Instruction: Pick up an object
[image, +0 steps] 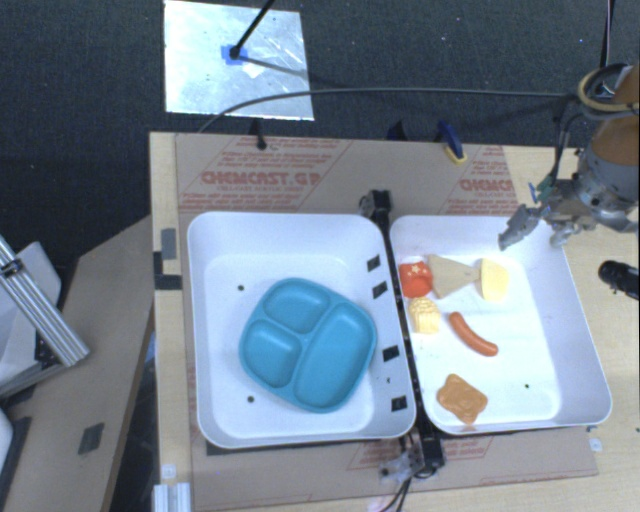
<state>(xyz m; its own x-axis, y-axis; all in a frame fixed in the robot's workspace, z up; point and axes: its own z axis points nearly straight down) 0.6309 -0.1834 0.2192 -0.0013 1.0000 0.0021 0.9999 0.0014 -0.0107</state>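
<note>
Hovering over the far right corner of the right bin (575, 330), the claw (540, 228) is showing its two grey fingers (515, 232) spread apart with nothing between them. It is hanging from the grey arm (605, 170), which is reaching in from the right edge.

Lying in the right bin are the toy foods. A red tomato-like piece (415, 277) is sitting at the bin's left wall, with a tan wedge (452, 275) just to its right and a yellow cheese block (494, 280) touching the wedge's right end. Nearer, a yellow corn cob (424, 316) is lying just below the red piece, a red sausage (472, 334) is lying at a slant to its right, and a brown fried piece (462, 398) is resting near the bin's near edge. All of them are lying apart from the claw, with the cheese block being the closest.

Sitting in the left bin (215, 300) is a blue divided plate (308, 344) with three compartments. Both bins are resting on a brown cardboard sheet (260, 170) on the bench (110, 330).
</note>
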